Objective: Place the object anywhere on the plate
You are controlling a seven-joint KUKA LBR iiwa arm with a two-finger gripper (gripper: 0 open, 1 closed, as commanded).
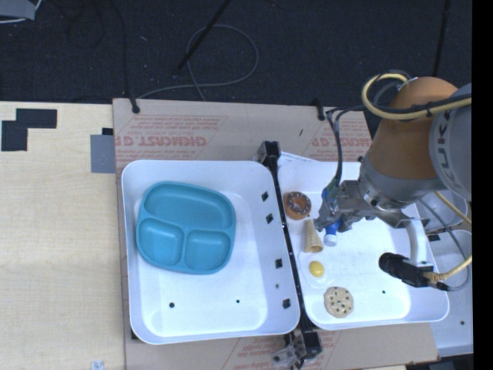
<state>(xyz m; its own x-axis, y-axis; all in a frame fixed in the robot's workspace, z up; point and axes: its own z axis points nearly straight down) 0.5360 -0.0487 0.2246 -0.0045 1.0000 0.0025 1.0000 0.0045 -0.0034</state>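
A blue divided plate (186,227) lies in the upper left of the left bin (208,314). The right bin (377,303) holds a brown donut (296,204), a tan cone (311,237), a small yellow piece (316,268) and a round cookie (338,301). My gripper (332,227) hangs low over the right bin's left part, just right of the cone and below the donut. A small blue and white bit shows at its tip. The arm's body hides the bin's upper right.
A black divider (282,241) runs between the two bins. A black cable fitting (404,268) sticks out over the right bin near its right side. Cardboard (200,133) lies under both bins, and cables hang around the arm.
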